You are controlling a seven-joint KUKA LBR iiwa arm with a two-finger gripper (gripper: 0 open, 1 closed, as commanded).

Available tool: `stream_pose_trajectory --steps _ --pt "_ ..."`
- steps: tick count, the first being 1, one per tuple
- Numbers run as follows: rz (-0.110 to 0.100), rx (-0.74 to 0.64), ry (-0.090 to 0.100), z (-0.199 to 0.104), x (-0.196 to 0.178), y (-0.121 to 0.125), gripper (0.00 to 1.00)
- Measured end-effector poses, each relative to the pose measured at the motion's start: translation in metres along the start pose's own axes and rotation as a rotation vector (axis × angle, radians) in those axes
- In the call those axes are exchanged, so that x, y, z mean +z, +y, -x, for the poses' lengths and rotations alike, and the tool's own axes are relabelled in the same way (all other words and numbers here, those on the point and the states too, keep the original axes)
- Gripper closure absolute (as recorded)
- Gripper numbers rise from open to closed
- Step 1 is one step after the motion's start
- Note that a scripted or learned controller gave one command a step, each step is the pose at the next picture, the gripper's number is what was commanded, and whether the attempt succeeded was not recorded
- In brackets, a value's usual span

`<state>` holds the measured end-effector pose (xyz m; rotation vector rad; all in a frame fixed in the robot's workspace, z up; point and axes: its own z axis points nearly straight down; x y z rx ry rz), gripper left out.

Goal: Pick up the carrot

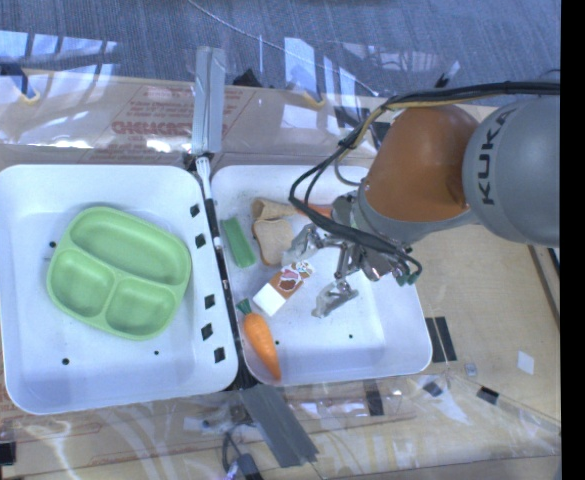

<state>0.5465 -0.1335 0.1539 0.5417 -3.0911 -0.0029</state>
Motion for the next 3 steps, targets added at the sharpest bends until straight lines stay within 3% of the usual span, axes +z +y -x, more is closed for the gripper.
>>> stream_pose_trajectory --steps 1,2,3 --pt "0.0 0.592 0.0 -0.029 0.006 0.02 0.0" --pt "-0.01 0.933 -0.058 -0.033 0.045 0.041 0.0" --pt "-0.004 1.035 -0.061 -0.034 0.044 0.044 0.0"
